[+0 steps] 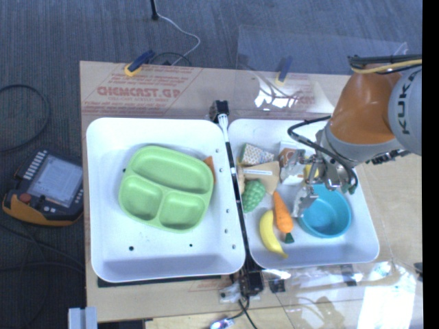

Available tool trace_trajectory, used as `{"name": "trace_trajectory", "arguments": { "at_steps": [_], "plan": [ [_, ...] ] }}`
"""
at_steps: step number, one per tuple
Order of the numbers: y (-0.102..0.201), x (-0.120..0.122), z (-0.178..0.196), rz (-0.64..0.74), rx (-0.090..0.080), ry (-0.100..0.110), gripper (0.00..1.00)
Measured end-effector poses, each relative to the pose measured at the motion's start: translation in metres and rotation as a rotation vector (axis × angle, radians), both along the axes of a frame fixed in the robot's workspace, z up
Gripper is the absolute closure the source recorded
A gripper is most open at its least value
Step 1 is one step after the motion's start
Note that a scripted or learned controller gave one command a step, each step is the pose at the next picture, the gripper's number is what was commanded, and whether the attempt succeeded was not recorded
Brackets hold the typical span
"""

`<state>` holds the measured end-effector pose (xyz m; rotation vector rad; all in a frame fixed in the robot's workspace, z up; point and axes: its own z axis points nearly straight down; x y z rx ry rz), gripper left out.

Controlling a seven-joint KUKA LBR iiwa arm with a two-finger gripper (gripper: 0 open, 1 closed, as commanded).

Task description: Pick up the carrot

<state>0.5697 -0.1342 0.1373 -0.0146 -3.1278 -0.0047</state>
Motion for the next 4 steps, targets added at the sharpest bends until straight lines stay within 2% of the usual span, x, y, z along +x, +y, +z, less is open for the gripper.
{"name": "trace_trajectory", "arguments": {
  "at_steps": [1,2,3,4],
  "plan": [
    [0.032,-0.042,-0.038,0.016,-0.003,-0.021,0.00],
    [0.030,-0.065,-0.045,-0.396,-0.004,-0.034,0.00],
    [0.030,-0.062,-0.033,-0.395,-0.005,-0.043,1.00],
    [0.056,-0.084,0.048,-0.740,-0.008,-0.018,1.00]
  ]
}}
